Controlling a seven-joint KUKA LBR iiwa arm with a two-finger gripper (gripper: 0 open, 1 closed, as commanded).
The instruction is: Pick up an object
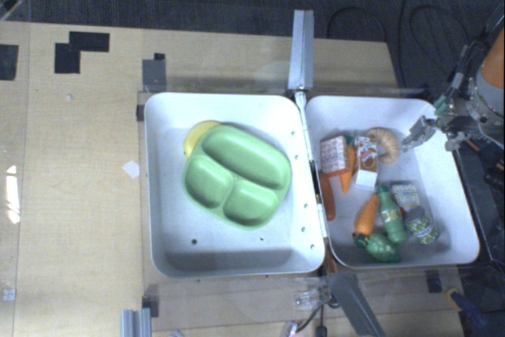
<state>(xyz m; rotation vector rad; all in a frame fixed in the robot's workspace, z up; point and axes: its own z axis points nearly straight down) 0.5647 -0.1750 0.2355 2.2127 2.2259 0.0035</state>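
I see the gripper point(422, 132) over the far right corner of the right bin point(458, 193), just right of a bagel point(383, 143); I can't tell its state (too small and blurred). Below it lie two carrots point(365, 215), a green bottle point(392, 218) and small packets point(334, 154). The left bin point(158, 170) holds a green divided tray point(237, 174) over something yellow point(195, 136).

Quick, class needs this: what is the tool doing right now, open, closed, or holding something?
Tool: over the right bin, beside the pastry; open or closed cannot be told, and nothing shows held in it.
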